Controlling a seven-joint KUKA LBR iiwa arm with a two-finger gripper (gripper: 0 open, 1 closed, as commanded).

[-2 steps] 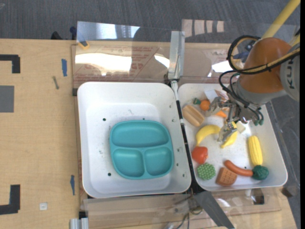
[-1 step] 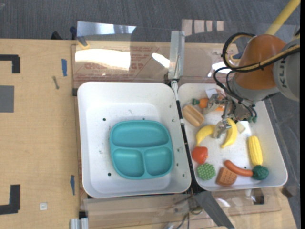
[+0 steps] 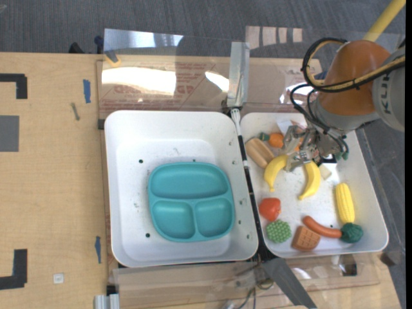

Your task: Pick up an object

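Note:
My gripper [image 3: 301, 153] hangs low in the right bin [image 3: 373, 237], under the orange wrist band. It sits over the gap between two toy bananas: one banana [image 3: 275, 170] just to its left, the other banana [image 3: 311, 181] just below and right. Nothing visibly sits in its grasp. A tan bread roll [image 3: 257, 151] and a small orange piece [image 3: 276, 140] lie to its left. Nearer the front lie a corn cob [image 3: 345, 202], a red tomato [image 3: 270, 207], a green knobbly piece [image 3: 279, 231], a brown waffle piece [image 3: 306, 239] and a carrot [image 3: 322, 228].
The left bin [image 3: 122, 134] holds a teal divided plate [image 3: 190, 200]. A ridge [image 3: 248, 185] where the bin walls meet separates the two bins. Black cables [image 3: 309, 76] loop off the wrist above the right bin's back edge. A brown bench [image 3: 45, 172] lies to the left.

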